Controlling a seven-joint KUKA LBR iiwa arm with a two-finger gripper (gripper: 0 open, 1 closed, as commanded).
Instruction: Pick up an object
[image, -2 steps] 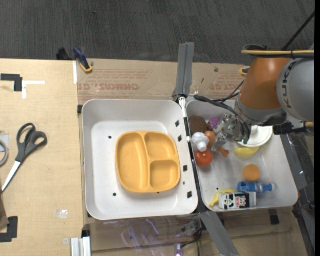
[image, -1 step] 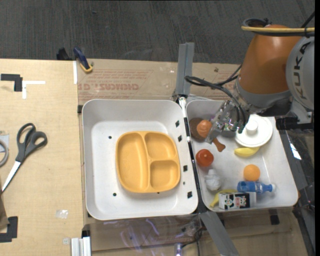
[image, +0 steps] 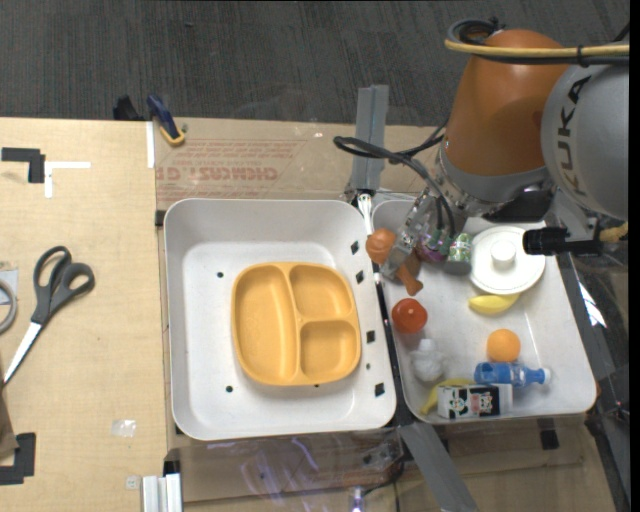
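Brown toy (image: 408, 270) just under the hand (image: 425, 235) — arm low over right bin (image: 560, 330) — grip unreadable.

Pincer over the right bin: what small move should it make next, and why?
Probably a short descent with a slight shift onto one item. The pincer hangs low at the right bin's far left corner, beside a small orange-brown toy. Nothing is visibly held, and a red ball lies nearer the camera.
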